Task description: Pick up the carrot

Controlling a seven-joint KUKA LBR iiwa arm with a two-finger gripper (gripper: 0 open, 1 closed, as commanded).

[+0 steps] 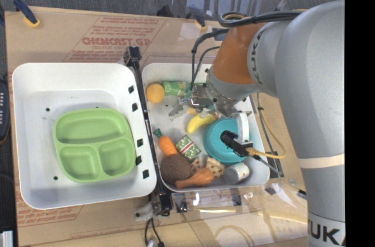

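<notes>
The carrot point(167, 145) lies at the right bin's point(153, 72) left wall, long axis roughly 11-to-5 — at about 7 o'clock from the end effector point(188, 103), whose grip state I cannot tell.

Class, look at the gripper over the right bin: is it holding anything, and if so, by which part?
Nothing is held. The gripper hangs open above the banana, with no object between its fingers. The carrot lies untouched lower in the right bin.

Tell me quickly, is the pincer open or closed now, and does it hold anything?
Pincer: open, holding nothing, above the right bin near the banana; the carrot lies apart from it.
</notes>
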